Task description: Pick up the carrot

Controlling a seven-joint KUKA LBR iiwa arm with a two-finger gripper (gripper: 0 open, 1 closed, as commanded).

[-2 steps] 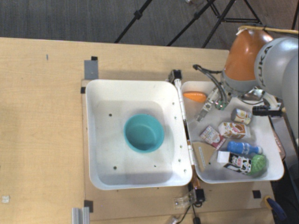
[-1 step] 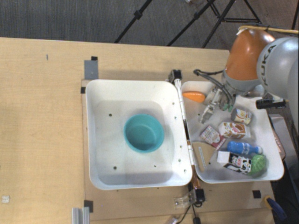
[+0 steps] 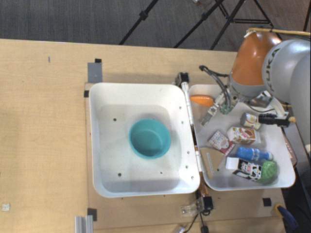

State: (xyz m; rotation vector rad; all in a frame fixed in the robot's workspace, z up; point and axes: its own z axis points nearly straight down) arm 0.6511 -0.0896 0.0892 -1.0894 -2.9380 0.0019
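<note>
One fixed camera above the bench (image 3: 43,130), looking down aslant, both bins (image 3: 146,93) in frame

arm (image 3: 272,67) cut off at the 3 o'clock edge and covers the right bin's (image 3: 243,184) 1 o'clock corner. pincer (image 3: 219,107) too small and blurred to read its fingers. labels on the packets (image 3: 242,135) illegible. tripod legs (image 3: 228,4) cut at 12 o'clock.
</note>
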